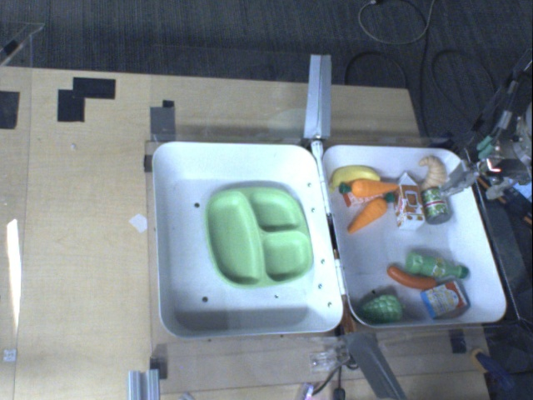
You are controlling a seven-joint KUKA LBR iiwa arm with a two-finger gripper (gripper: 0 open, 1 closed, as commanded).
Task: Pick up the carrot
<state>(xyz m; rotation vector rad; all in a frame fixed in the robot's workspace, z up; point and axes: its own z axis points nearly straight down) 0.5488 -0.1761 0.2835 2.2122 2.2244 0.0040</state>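
Carrot point(367, 214) in right bin point(487, 248), second carrot point(372, 189) overlapping banana point(355, 174), pincer blurred

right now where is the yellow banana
The yellow banana lies in the right white bin, at its far left corner, touching the green-topped end of an orange carrot just in front of it.

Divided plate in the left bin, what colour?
Light green, plain, no pattern. The plate shows clearly in the camera view, inside the left bin.
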